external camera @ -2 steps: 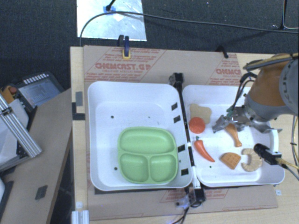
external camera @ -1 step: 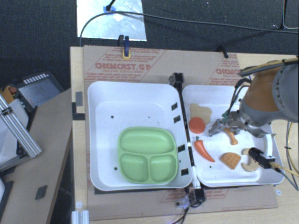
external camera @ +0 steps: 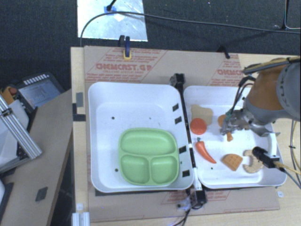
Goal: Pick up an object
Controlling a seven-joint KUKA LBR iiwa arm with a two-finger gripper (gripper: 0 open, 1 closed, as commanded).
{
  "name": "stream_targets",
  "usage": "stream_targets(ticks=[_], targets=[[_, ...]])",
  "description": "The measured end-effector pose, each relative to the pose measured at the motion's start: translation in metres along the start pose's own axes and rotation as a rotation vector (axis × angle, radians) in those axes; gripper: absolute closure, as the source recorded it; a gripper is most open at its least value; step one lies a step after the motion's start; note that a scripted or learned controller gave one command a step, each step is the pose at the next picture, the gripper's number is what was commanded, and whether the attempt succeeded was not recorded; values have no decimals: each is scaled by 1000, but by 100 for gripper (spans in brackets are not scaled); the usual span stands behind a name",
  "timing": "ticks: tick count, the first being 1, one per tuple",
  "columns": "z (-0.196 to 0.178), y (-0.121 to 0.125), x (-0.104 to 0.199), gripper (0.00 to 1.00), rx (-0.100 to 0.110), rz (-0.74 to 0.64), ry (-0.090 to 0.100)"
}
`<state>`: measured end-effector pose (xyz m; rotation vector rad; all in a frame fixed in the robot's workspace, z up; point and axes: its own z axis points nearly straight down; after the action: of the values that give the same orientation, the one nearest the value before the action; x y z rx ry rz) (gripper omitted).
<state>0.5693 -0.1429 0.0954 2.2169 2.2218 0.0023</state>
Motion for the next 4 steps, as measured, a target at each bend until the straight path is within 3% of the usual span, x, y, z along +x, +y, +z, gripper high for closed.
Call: stream_targets(ticks=[2,3,4], targets=[[-126,5,-12,100,-5,-2,-1],[-164,6,-12,100,-1,-3,0],[-152,5,43,100,2,-6,2]])
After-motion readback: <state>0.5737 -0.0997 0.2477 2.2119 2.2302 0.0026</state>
